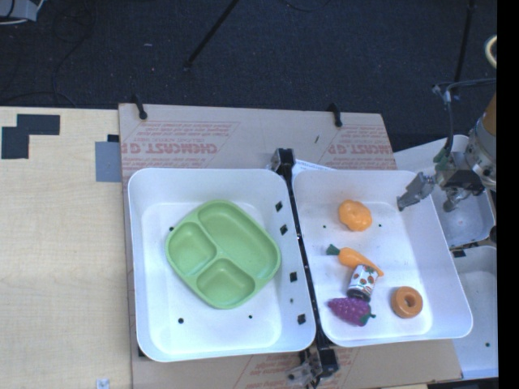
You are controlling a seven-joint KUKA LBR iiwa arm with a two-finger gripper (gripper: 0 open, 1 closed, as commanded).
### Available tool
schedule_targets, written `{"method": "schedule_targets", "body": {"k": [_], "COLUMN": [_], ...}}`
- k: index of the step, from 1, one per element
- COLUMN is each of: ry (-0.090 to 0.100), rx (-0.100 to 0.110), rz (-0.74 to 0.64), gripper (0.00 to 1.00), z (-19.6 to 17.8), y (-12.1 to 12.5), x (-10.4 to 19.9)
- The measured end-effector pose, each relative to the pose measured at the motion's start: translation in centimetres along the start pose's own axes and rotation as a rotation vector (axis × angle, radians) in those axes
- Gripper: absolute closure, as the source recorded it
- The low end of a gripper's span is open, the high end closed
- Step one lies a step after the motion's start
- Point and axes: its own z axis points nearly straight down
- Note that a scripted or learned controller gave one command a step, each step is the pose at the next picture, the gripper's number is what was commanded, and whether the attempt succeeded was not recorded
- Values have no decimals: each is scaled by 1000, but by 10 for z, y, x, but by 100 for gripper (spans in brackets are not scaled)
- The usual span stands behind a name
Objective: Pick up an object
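Gripper [416,191]: upper right of right bin [454,294], we cannot tell finger state. Nearest item: orange lump [355,215], left and slightly below. We note carrot [353,258], long axis slanting down-right, further down-frame.

One fixed overhead camera, slanted down on both white bins [154,217]
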Motion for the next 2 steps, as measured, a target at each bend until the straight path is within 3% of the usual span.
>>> {"method": "schedule_targets", "body": {"k": [1, 2], "ry": [-3, 0], "rx": [-12, -4], "rz": [-2, -2], "gripper": [0, 0], "z": [-6, 57], "y": [2, -1], "x": [0, 6]}}
